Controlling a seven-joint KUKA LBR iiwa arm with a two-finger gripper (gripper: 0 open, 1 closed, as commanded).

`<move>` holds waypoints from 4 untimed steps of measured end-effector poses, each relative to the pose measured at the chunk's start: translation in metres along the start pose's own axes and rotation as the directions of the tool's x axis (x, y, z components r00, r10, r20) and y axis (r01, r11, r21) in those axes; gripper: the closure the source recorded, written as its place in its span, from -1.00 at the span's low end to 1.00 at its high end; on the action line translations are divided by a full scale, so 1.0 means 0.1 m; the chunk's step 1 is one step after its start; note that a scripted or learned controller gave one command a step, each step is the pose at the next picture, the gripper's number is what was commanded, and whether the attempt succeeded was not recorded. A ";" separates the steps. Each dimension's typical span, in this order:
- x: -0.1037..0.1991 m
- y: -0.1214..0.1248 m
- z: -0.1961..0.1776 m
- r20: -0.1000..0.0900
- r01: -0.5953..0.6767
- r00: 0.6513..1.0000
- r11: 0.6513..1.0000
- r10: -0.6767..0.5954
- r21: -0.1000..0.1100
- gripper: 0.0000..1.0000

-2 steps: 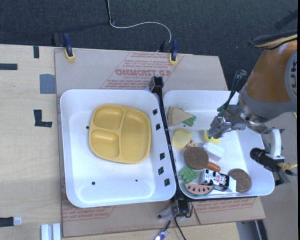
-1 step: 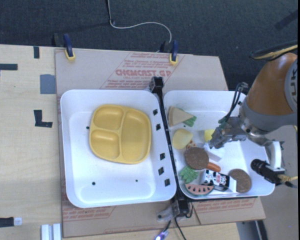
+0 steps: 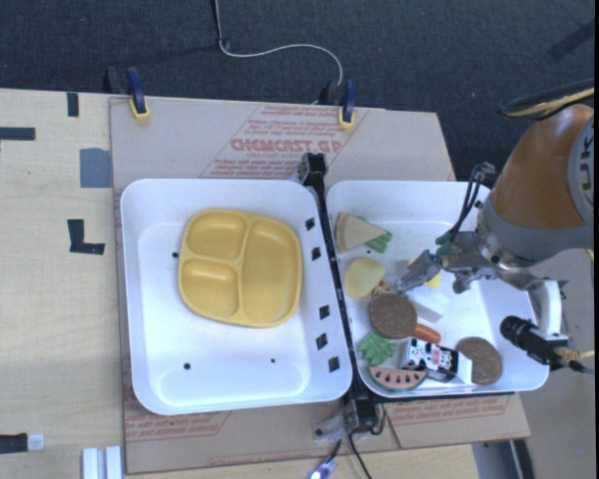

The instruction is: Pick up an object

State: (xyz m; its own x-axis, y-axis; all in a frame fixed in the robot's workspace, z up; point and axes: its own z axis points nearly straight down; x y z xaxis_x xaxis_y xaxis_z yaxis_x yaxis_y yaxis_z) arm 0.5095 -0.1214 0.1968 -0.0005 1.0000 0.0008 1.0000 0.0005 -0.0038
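Note:
The right bin holds several toy foods. A sandwich wedge lies at its far left, with a pale yellow round piece just below it. Nearer the front are a brown patty, a green leafy piece, a watermelon slice, a small black-and-white item and a brown cookie. My gripper hangs low over the bin's middle, reaching in from the right, just above and right of the patty. A small yellow piece lies right beside its tip.
The left bin holds a yellow divided plate. A black divider strip runs between the two bins. The arm's orange band and grey wrist cover the right bin's right side. Clamps hold the cardboard's far edge.

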 end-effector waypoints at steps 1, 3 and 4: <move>-0.16 -0.07 0.89 0.002 0.001 1.000 1.000 -0.001 -0.012 -1.00; -0.14 0.52 0.86 0.024 -0.004 1.000 0.999 0.005 -0.037 1.00; 0.72 0.42 -0.27 -0.002 0.010 1.000 1.000 -0.010 -0.011 1.00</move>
State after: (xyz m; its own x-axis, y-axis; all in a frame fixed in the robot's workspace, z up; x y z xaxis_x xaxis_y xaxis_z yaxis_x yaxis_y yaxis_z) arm 0.5512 -0.0498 0.2237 -0.0100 0.9999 0.0033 0.9999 0.0100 0.0075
